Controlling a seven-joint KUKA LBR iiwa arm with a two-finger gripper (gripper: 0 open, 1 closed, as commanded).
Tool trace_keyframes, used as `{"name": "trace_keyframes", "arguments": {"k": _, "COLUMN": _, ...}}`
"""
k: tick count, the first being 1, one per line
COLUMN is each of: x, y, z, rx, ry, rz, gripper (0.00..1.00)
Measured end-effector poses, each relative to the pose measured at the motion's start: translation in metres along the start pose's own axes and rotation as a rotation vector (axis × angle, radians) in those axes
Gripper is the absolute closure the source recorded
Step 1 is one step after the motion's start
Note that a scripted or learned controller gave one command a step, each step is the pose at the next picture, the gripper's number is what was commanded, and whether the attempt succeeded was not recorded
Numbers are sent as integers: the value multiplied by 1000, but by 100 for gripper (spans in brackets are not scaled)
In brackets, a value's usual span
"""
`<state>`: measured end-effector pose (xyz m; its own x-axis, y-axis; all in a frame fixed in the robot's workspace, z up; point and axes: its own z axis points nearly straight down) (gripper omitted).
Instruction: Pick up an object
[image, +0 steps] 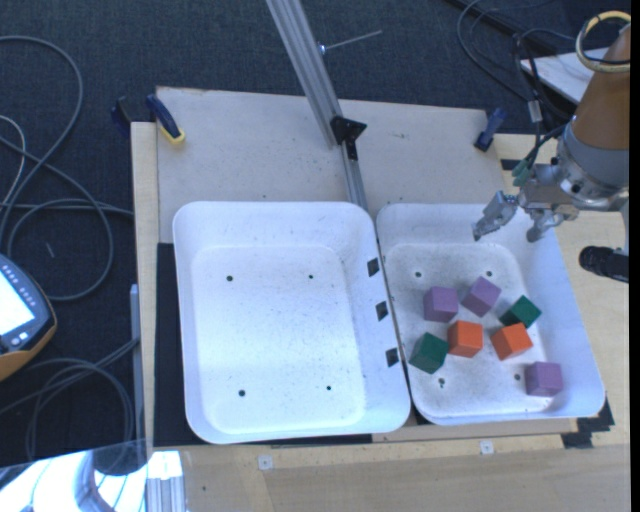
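The right bin holds several small cubes: purple ones, orange ones and green ones. My gripper hangs over the far rim of that bin, above and behind the cubes. Its two fingers stand apart, open, with nothing between them. It touches no cube.
The left bin lies beside the right one. A slanted metal rail runs across the board behind the bins. Blue clamps grip the board's back corners. Cables lie on the floor at left.
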<state>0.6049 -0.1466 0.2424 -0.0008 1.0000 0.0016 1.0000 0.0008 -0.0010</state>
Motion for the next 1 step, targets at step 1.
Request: {"name": "trace_keyframes", "arguments": {"k": 1, "x": 7, "y": 3, "z": 53, "rx": 6, "ry": 0, "rz": 0, "gripper": 0}}
